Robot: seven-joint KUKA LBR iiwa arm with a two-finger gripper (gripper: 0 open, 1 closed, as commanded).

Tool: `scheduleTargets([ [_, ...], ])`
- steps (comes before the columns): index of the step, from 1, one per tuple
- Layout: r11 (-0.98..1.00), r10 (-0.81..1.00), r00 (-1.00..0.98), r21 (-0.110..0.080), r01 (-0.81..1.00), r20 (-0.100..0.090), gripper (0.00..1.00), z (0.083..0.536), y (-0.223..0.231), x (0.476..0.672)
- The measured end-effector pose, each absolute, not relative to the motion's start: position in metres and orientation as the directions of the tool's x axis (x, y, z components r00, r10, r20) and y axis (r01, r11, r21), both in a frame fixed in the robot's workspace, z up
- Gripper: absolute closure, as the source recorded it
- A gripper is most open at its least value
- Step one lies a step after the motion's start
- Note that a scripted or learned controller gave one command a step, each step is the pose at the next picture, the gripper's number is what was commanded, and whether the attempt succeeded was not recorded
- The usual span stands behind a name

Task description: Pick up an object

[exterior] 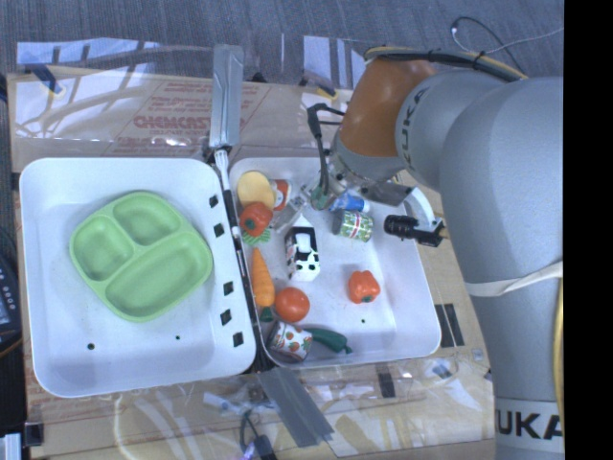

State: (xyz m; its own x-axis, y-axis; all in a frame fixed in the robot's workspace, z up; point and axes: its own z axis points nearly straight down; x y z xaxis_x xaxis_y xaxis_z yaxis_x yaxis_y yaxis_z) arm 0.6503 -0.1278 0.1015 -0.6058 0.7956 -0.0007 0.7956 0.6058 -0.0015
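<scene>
The right bin [417, 300] holds several toy foods. A black-and-white cow-patterned carton [303, 254] lies near the middle, with a small striped can [354, 225] and a blue item [353, 202] to its upper right. A red pepper [362, 286], a tomato [291, 305] and an orange carrot [261, 277] lie lower down. A yellow piece [254, 188] and a red fruit with a green top [254, 218] sit by the left wall. My gripper [321, 195] hangs low over the bin's far part, just left of the blue item and above the carton, under the orange wrist band [383, 103].
The left bin [48, 333] carries a green divided plate [142, 254]. A patterned cup [286, 339] and a dark green piece [331, 339] sit at the right bin's near edge. The grey arm [488, 180] covers the right bin's far right side.
</scene>
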Motion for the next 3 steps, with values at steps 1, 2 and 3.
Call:
scheduleTargets([
  [1,0.652,0.758,-0.652,-0.002,0.758,0.003,0.0,0.091,-0.116,0.599],
  [2,0.654,0.756,-0.654,-0.002,0.756,0.002,1.0,0.101,-0.116,0.599],
  [3,0.375,0.927,-0.375,-0.001,0.927,-0.001,1.0,0.271,-0.084,0.602],
])
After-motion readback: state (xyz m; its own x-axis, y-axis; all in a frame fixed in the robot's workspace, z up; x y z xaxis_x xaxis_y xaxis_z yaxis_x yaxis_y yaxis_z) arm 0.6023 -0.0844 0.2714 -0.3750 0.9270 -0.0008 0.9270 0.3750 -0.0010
